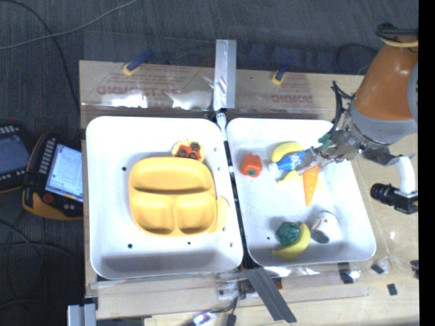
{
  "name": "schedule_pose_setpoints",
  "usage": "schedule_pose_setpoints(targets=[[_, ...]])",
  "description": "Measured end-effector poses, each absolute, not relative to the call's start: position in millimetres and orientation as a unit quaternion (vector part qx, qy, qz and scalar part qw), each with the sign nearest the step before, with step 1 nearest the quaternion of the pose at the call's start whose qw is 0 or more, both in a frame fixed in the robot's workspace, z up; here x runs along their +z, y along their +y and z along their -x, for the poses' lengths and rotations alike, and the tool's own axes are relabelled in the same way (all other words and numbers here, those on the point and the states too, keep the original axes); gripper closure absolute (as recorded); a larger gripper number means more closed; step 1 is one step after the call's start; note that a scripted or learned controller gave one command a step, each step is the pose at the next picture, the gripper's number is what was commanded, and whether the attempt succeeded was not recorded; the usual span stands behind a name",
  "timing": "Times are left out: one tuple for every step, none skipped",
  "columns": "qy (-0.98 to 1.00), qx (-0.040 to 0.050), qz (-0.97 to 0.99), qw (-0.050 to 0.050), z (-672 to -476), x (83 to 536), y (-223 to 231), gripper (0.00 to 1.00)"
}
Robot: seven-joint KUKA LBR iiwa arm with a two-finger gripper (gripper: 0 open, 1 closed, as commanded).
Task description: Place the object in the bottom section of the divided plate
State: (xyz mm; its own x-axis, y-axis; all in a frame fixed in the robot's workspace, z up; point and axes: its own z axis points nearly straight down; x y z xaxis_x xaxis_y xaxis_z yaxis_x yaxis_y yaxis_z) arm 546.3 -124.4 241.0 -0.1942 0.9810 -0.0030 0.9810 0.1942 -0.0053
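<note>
- Sitting in the left bin (109, 250), the yellow divided plate (173, 195) shows one long section on the far side and two smaller sections on the near side; I see nothing lying in any of them.
- Just beyond the plate's far rim, touching it, I note a small orange-and-dark toy (188, 150).
- Over in the right bin (353, 246) the gripper (314, 157) hangs low above a cluster: a yellow banana-like piece (286, 149), a blue-and-white item (291, 162) and a carrot (310, 183) pointing toward the near wall.
- I cannot tell how the gripper stands, nor whether anything sits in it.
- A red-orange pepper (251, 165) rests near the bin's left wall, apart from the cluster.
- Near the front wall, a green piece (288, 232) lies on a second yellow piece (296, 244), with a grey-white object (323, 225) just beside.
- The arm's orange band (387, 83) sits at the right.
</note>
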Motion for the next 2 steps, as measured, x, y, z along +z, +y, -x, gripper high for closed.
schedule_pose_setpoints(targets=[[-0.776,0.0021,0.631,0.002,-584.1,240,-29,1.0],[-0.742,0.0028,0.67,0.002,-548.8,244,50,1.0]])
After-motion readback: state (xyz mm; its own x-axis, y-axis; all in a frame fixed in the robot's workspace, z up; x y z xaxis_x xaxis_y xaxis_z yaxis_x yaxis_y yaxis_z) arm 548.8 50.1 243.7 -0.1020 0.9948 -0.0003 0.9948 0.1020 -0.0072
